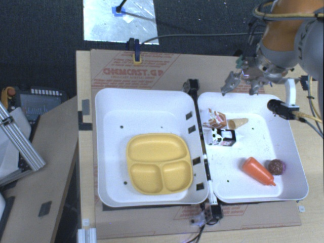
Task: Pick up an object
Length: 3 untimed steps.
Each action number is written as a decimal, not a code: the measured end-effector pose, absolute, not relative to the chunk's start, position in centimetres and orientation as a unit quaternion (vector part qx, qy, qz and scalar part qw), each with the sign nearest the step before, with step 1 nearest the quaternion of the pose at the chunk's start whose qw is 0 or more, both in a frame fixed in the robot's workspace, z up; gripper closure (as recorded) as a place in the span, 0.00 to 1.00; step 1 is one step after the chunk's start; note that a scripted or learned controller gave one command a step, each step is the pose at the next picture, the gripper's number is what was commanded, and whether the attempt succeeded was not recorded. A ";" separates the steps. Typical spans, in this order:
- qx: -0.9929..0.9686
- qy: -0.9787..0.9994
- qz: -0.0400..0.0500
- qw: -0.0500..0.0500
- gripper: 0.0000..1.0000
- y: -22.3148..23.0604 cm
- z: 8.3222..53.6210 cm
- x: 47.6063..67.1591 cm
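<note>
Orange toy carrot (pixel 258 170) beside a dark red ball (pixel 276 166) in the right bin (pixel 296 151).
Gripper (pixel 242 84) above the bin's far rim, fingers spread, holding nothing.

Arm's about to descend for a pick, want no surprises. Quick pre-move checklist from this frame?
1. Gripper carries nothing: ok, it hangs above the right bin's far rim.
2. Finger state: cannot tell, too small and blurred.
3. Targets in the right bin: ok, orange carrot, dark red ball, ice-cream cone toy, black-and-white piece.
4. Carrot free-standing: not ok, it lies right beside the ball; contact cannot tell.
5. Gripper over a target: not ok, all lie nearer the camera.
6. Yellow divided tray in left bin: ok, outside the working bin.
</note>
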<state>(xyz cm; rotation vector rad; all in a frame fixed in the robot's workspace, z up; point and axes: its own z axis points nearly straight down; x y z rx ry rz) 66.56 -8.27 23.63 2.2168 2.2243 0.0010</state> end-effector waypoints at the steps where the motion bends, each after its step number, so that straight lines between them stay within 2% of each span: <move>1: 0.706 0.708 -0.001 -0.001 0.00 -8.3 17.4 66.7; 2: 0.707 0.707 -0.001 0.000 0.00 -8.7 12.5 65.9; 3: 0.706 0.708 0.006 0.007 0.00 -8.6 10.5 66.4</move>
